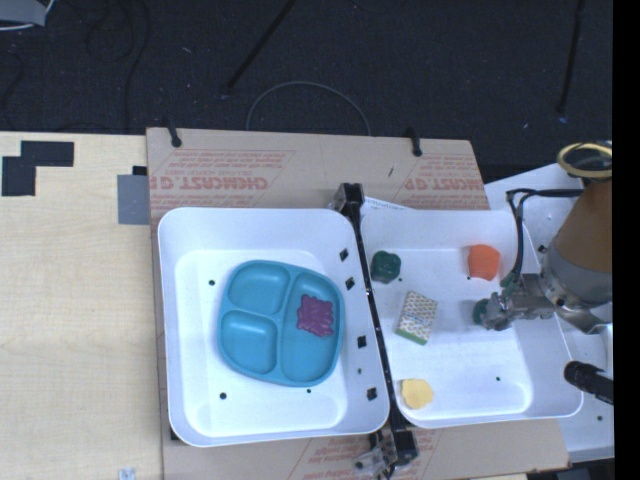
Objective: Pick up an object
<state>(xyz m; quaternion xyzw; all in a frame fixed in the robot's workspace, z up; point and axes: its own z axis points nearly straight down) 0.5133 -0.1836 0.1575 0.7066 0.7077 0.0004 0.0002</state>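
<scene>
The gripper [490, 311] sits low at the right edge of the right shallow white bin [455, 408]; how far it is open cannot be told. Near it lie an orange block [483, 261], a patterned sponge [417, 317], a dark green lump [385, 265] and a yellow piece [416, 394].

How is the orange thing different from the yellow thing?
The orange block is chunky and sits near the bin's far edge, close to the claw. The yellow disc is flat, round and paler, by the near edge. Both lie in the right bin.
</scene>
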